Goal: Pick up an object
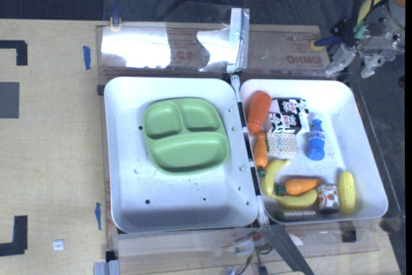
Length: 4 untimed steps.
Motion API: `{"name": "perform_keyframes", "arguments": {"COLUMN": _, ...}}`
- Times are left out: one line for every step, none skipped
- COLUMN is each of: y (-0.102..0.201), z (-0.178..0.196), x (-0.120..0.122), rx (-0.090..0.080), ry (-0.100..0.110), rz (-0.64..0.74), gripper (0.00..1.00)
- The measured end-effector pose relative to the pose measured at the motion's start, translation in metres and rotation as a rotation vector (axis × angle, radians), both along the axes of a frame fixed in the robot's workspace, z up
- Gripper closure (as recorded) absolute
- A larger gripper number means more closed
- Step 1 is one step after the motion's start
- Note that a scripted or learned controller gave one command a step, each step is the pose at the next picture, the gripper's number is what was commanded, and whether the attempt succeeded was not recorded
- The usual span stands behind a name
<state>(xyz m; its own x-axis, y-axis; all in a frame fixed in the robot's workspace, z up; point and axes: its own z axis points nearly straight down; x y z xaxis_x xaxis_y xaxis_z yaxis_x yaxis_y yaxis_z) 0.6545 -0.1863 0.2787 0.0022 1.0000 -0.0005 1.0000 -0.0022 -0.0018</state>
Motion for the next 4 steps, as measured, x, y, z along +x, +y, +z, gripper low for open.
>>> {"name": "perform_keyframes", "arguments": {"y": -0.013, "z": 0.103, "x": 0.005, "rx": -0.002, "ry": -0.003, "rz": 0.017, "gripper": 0.00}}
{"name": "perform_keyframes", "arguments": {"y": -0.038, "z": 0.125, "x": -0.011, "rx": -0.003, "ry": -0.004, "rz": 0.028, "gripper": 0.00}}
{"name": "perform_keyframes", "arguments": {"y": -0.038, "z": -0.038, "x": -0.062, "rx": 0.000, "ry": -0.001, "rz": 0.106, "gripper": 0.00}}
{"name": "perform_keyframes", "arguments": {"y": -0.036, "z": -0.128, "x": -0.034, "rx": 0.001, "ry": -0.001, "rz": 0.220, "gripper": 0.00}}
